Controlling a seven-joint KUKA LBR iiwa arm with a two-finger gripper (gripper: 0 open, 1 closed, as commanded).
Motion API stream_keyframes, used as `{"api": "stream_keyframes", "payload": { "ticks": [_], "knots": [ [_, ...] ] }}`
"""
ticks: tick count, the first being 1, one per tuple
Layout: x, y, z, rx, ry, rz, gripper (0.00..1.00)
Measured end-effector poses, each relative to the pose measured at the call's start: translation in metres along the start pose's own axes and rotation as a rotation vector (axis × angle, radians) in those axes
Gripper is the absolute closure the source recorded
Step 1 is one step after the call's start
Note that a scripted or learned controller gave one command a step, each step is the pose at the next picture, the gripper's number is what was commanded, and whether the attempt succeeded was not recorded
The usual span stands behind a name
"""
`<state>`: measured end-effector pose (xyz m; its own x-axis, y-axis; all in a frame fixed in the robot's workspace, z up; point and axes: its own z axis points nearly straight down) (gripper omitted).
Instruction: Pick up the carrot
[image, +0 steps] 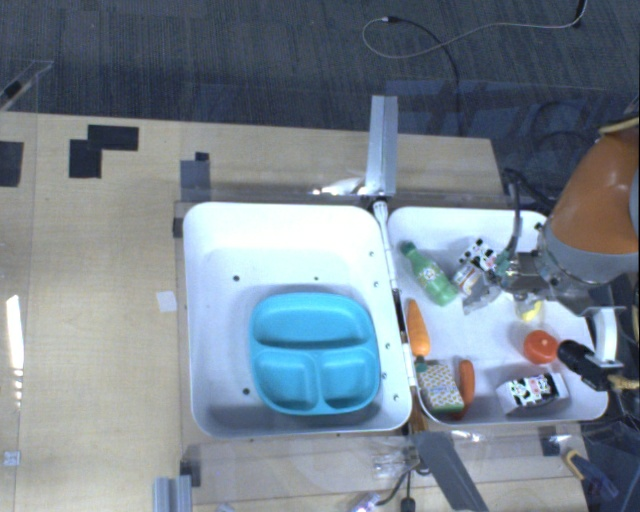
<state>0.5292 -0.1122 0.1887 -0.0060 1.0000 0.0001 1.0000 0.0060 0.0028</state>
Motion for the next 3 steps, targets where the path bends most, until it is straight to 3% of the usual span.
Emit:
{"api": "stream_keyframes", "payload": {
  "ticks": [1,2,3],
  "knots": [
    [0.028,-0.041,0.032,-0.002,0.0,-0.152,0.0],
    [0.022,-0.038,0.098,-0.011,-0.001,-0.058,0.0],
    [0.022,-0.035,0.086,-0.02,-0.001,-0.06,1.0]
  ]
}}
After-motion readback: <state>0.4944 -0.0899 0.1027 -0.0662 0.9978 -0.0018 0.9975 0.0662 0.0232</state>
